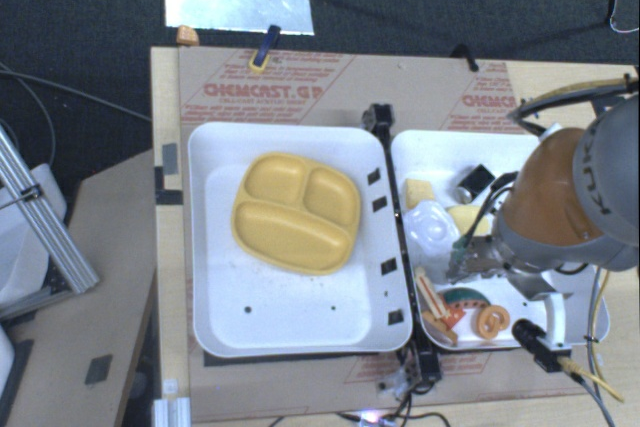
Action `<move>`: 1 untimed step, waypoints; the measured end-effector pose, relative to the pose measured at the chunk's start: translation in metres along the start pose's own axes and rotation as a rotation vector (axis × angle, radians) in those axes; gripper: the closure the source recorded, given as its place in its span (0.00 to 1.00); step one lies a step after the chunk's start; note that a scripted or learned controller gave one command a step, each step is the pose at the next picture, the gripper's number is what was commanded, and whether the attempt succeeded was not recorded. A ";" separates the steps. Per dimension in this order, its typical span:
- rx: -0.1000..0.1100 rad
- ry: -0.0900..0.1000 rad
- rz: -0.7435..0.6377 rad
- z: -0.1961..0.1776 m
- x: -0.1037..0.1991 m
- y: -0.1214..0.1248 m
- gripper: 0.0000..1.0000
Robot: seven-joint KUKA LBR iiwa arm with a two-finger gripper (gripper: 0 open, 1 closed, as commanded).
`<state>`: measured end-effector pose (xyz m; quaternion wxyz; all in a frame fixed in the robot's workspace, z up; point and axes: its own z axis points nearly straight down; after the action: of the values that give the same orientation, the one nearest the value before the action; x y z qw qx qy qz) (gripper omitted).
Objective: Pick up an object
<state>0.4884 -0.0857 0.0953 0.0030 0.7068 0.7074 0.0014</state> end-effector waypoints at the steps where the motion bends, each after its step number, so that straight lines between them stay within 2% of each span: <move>1: -0.001 -0.002 0.002 0.011 -0.059 0.056 1.00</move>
<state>0.5449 -0.1445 0.0846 0.0039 0.7074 0.7068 0.0009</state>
